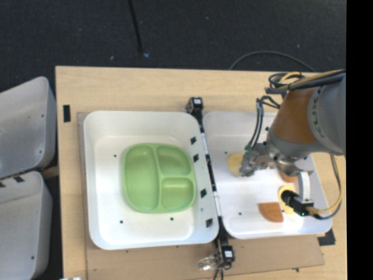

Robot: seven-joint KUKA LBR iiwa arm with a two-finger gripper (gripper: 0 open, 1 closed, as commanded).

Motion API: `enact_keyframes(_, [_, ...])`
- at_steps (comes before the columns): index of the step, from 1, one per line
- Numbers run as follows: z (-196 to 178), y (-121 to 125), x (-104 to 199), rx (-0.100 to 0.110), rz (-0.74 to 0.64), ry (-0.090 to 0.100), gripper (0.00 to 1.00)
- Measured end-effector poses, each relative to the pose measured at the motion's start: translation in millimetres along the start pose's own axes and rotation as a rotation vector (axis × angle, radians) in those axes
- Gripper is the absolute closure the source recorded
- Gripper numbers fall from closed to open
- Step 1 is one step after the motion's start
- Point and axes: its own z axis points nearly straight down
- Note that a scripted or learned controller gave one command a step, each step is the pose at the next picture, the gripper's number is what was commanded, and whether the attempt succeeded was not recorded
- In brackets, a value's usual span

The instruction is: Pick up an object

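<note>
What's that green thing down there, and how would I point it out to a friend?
Find the two white bins side by side; take the left bin, away from the robot arm. The green divided plate lies flat in its middle, with three compartments, unlike the small yellow and orange pieces in the other bin.

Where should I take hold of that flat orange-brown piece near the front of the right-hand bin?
The orange-brown piece lies flat on the right bin floor, so probably straight down from above, hand pinching across its narrower width.
</note>
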Motion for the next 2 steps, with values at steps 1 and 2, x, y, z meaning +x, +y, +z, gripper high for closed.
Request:
enact_keyframes(1, [-62.2, -1.3, -7.7, -0.004, -0.001, -0.001, 1.0])
enact_keyframes(2, [-104.9, 0.2, -9.3, -0.003, -0.009, -0.001, 1.0])
